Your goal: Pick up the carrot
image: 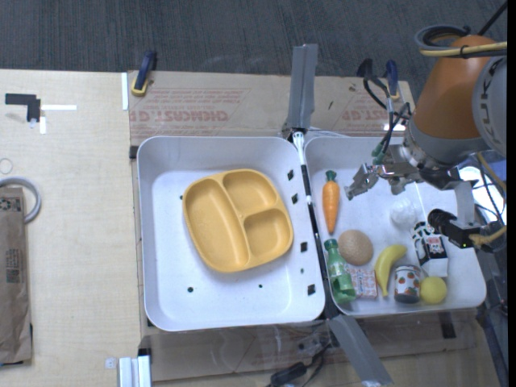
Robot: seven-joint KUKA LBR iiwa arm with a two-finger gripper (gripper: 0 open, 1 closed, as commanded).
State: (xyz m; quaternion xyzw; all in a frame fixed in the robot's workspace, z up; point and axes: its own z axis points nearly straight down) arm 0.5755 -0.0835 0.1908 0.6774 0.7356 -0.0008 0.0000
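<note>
Hovering over the right bin (476,297), gripper (360,184) with fingers apart and empty, carrot (330,203) just beside it, cardboard (201,103) behind reading "CHEMCAT" upside down

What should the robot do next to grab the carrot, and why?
Probably slide the tool a little toward the left bin and lower it. The carrot lies untouched by the right bin's left wall, leaves pointing away from the camera, and the tool sits beside it, to its right, not over it.
</note>
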